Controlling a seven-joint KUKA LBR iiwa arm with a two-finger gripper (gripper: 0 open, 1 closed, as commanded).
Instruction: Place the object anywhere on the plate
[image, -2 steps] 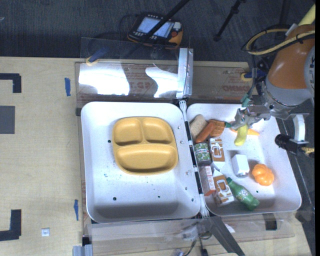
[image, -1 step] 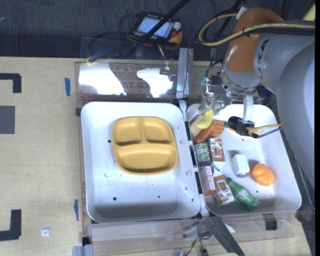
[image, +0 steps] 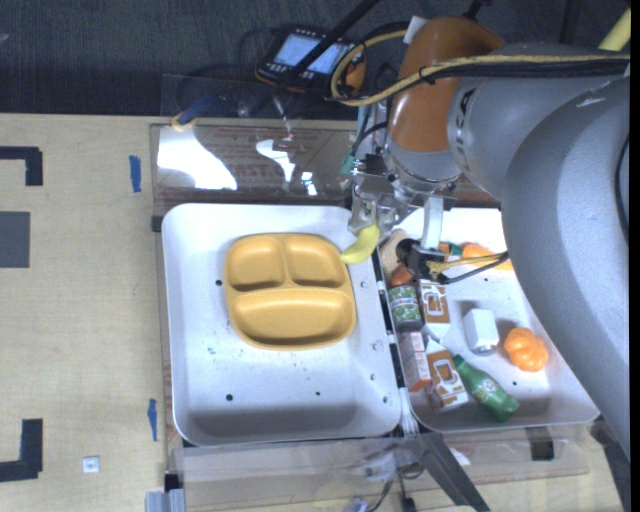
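Meanwhile, the gripper (image: 364, 232) pinches a yellow banana (image: 360, 246) beside the left bin's (image: 190, 330) divided plate (image: 290, 290).

The sectioned plate (image: 290, 290) is mustard yellow, in a white bin (image: 200, 390). A pale yellow banana (image: 361, 246) hangs at the pincer (image: 366, 225). The right bin (image: 560, 390) holds an orange fruit (image: 525, 347), a green bottle (image: 483, 386) and a white block (image: 480, 328). The counter (image: 80, 300) is light tan with blue tape marks.
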